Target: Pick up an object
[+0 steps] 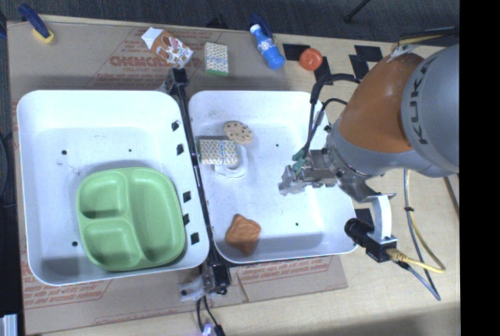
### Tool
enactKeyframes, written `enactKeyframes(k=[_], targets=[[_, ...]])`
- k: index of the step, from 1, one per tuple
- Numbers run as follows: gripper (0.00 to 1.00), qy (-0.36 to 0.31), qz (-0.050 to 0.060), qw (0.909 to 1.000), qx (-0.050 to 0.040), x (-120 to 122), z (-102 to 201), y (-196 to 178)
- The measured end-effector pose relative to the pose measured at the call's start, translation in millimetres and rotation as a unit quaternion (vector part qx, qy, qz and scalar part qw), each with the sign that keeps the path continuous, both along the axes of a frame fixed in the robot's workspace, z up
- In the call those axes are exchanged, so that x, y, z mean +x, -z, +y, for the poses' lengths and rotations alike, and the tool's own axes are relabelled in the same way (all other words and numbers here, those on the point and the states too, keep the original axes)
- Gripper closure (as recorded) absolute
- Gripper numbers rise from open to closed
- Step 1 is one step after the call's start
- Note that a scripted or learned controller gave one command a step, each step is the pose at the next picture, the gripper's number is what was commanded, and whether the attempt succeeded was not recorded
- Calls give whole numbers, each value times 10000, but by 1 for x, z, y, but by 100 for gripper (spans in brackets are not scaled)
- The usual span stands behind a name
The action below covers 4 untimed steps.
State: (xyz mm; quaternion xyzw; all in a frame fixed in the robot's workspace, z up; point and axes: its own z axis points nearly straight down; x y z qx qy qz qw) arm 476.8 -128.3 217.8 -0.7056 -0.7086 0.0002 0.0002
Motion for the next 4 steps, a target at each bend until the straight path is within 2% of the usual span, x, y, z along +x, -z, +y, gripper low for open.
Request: enactKeyframes(k=[1,2,3,4], targets=[[100,-2,17,10000,6,1,1,5],[100,-7,22,10000,7,-1,-11,10],[100,-6,8,10000,7,43,-6,8],[100,-1,11,10000,4,-1,10,-6]])
